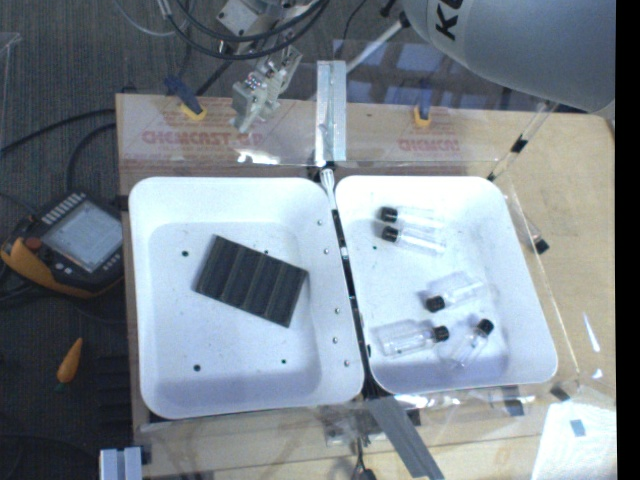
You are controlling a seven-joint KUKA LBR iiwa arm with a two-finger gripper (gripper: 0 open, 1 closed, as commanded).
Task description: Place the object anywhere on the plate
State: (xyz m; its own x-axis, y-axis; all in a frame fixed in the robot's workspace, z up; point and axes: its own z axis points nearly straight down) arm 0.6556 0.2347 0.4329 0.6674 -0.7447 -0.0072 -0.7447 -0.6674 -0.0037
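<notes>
A dark ribbed rectangular plate (pixel 250 280) lies flat and slightly turned in the left bin (pixel 160 368). Several clear vials with black caps lie in the right bin (pixel 520 353): two side by side at the back (pixel 412 226), one in the middle (pixel 455 292), and two near the front (pixel 405 337) (pixel 474 339). My gripper (pixel 258 96) hangs high beyond the back rim of the left bin, over the wooden bench edge, far from the vials and the plate. I see nothing in it.
A metal divider post (pixel 331 108) stands between the bins at the back. A teach pendant (pixel 70 243) lies on the floor at the left. The large grey arm body (pixel 510 18) fills the upper right.
</notes>
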